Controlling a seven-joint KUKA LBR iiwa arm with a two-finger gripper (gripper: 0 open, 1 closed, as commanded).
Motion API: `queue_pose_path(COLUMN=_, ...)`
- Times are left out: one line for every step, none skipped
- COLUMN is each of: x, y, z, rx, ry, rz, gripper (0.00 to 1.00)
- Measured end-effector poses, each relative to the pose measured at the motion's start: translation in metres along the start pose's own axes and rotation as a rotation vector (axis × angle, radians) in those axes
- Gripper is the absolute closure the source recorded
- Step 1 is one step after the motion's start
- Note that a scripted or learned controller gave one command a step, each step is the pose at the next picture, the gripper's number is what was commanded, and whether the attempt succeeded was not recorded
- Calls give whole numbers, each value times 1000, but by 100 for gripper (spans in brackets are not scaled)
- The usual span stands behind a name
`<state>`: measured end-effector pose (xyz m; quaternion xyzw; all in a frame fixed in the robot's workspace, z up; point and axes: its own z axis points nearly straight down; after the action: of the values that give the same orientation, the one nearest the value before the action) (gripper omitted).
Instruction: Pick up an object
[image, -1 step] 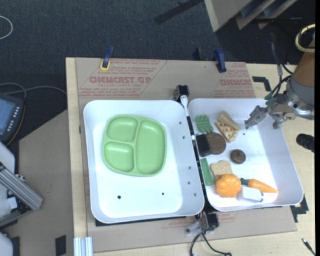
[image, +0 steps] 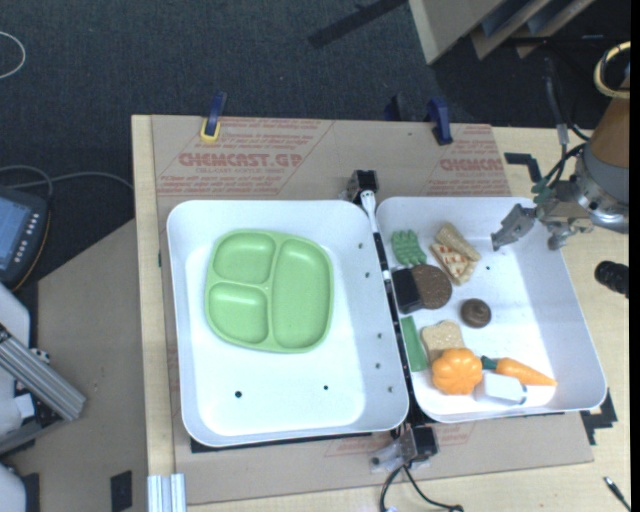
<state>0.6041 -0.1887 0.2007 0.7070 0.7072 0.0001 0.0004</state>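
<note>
The right bin (image: 560, 300) holds several toy foods: a green piece (image: 406, 246), a waffle-like sandwich (image: 455, 253), a brown round patty (image: 432, 286), a small dark chocolate piece (image: 475, 313), a tan bread slice (image: 441, 337), an orange pumpkin-like fruit (image: 456, 371) and a carrot (image: 519, 371). My gripper (image: 533, 228) hangs over the bin's far right corner, its fingers spread open with nothing between them. It is well to the right of the sandwich and apart from every item.
The left bin (image: 190, 330) bears a green divided plate (image: 270, 291). A black block (image: 405, 290) and a green strip (image: 412, 342) sit at the divider between the bins. Clamps (image: 210, 122) hold the cardboard-covered bench at the back edge.
</note>
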Motion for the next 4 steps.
queue_pose_path(x=1, y=-7, z=62, rx=8, ry=3, rz=1, gripper=0)
queue_pose_path(x=2, y=-8, z=115, rx=7, ry=2, rz=0, gripper=0)
queue_pose_path(x=1, y=-6, z=101, rx=-1, ry=-1, rz=0, gripper=100)
queue_pose_path(x=-1, y=-13, z=41, rx=-7, ry=-3, rz=1, gripper=100)
